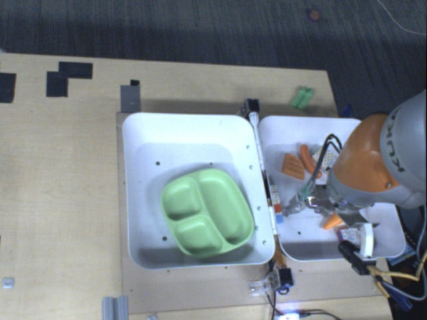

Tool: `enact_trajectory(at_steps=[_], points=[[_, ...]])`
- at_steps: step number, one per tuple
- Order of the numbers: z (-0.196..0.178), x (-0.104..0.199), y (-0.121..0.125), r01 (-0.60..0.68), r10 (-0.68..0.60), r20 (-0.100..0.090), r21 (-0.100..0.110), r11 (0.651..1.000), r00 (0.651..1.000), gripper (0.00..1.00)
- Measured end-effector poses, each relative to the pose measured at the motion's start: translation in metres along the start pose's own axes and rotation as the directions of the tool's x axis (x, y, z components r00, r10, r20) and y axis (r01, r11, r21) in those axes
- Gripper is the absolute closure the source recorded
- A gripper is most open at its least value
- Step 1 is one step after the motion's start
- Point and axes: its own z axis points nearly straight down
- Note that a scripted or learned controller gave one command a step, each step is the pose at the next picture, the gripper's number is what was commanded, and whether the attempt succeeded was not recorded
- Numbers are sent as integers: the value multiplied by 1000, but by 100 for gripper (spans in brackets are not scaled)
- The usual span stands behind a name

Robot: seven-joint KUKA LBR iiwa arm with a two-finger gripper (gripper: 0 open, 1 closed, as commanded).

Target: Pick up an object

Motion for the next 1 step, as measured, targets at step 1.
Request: enact_trajectory(at_steps=[1], points=[[-11,1,2,0,0,-1,-6,1000,1000,100]])
